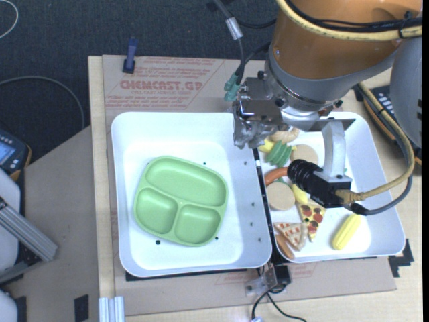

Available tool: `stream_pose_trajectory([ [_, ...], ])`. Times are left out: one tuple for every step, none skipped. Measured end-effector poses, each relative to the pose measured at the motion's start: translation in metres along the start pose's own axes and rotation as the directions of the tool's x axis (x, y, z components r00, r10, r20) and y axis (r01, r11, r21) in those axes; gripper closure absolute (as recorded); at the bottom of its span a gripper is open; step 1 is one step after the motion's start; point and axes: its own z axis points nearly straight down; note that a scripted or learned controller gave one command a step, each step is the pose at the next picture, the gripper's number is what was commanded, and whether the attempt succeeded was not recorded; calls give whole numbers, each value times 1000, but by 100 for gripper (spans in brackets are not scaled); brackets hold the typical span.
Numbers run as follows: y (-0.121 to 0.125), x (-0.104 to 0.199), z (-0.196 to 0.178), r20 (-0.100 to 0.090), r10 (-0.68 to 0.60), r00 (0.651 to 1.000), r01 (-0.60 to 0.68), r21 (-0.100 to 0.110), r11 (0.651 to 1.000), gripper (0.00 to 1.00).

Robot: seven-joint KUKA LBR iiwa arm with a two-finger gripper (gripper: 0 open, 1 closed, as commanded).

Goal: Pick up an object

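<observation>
- Arm (335, 32): grey body with an orange band, reaching in from the right and covering the far part of the right bin (387, 203).
- Gripper (247, 134): positioned low at the far end of the divide between the two bins, just beside the nearest food pieces. Whether it is spread or pressed together cannot be told from this angle, nor whether it grips anything.
- Left bin (120, 180): contains one green divided plate (179, 200), lying flat with three compartments and turned slightly askew (nothing else noted on it but a few dark specks).
- Right bin contents, all toy food, clustered toward the bin's left half:
  - green piece (279, 153), nearest the gripper;
  - sausage (274, 176), just in front of the green piece, close to the divide;
  - tan disc (281, 197), beside the sausage on the near side;
  - pizza slice (290, 234), at the near edge, with a second pizza slice (311, 217) touching or nearly touching it;
  - corn cob (346, 231), lying apart to the right of the slices.
- Cardboard sheet (161, 82) with red print lies under both bins; a blue clip (129, 56) sits at its far edge.
</observation>
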Motion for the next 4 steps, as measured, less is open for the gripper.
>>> stream_pose_trajectory([
  [-2,-4,80,3,5,1000,-5,15,1000,100],
  [-1,-3,65,0,2,1000,-2,3,1000,100],
  [-2,43,120,2,-2,1000,2,13,1000,100],
  [68,14,-89,-5,6,1000,-6,-17,1000,100],
])
